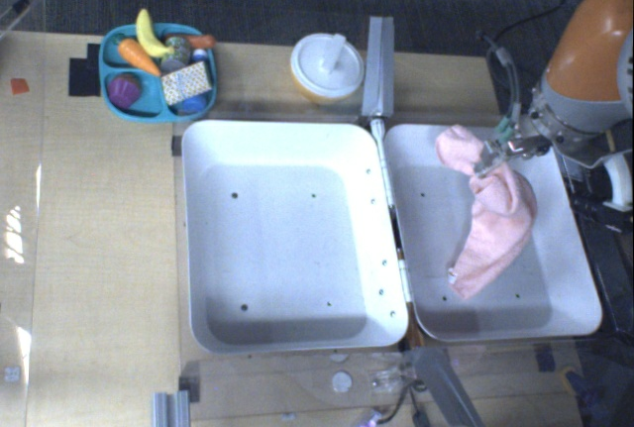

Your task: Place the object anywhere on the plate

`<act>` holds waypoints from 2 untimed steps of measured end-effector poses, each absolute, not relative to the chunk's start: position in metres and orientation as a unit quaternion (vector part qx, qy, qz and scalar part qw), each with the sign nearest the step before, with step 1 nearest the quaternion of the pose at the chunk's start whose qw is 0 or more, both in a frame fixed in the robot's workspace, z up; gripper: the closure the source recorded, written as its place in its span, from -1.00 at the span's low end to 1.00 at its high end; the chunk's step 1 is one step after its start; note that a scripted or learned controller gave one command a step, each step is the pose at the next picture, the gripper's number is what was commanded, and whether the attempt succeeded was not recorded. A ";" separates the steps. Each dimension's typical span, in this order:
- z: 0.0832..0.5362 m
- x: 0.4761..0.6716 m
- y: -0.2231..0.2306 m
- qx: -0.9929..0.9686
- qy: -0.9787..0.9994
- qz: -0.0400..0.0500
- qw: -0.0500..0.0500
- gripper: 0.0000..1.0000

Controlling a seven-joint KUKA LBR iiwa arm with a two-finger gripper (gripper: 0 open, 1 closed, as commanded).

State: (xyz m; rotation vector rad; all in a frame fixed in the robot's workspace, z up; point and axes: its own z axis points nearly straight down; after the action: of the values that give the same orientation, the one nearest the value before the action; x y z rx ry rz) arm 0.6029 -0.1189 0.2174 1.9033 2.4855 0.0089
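The pink cloth lies in the right bin, and the gripper is right down on its upper end. The arm comes in from the right edge, orange band showing, wrist low over the bin's far right corner.

Look at how the cloth lies: it's a long, rumpled strip, bunched up near the bin's back wall and trailing toward the front, ending in a narrow tail near the bin's middle. Its long axis runs from the far side to the near side, leaning a little left at the bottom. The gripper sits at the bunched top end, so nearly all the fabric hangs away from it, toward the front of the bench.

Whether it has a real hold, I can't tell from here; the tip is small and buried in the folds.

Now, the plate. The likeliest candidate is the round white and yellow dish, on the bench behind the bins, just left of the metal post. That puts it up and to the left of the gripper, across the divider. Further left sits a blue tray of toy food. The left bin lies between.

So my guess: any carry goes left and away, tail dragging behind.
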 end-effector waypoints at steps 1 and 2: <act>0.211 0.608 -0.069 0.436 0.900 0.002 0.005 1.00; 0.219 0.612 -0.008 0.246 0.969 0.002 0.006 1.00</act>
State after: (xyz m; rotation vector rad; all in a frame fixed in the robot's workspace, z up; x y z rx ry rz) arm 0.6124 -0.0079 0.2191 0.7705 3.0335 0.0072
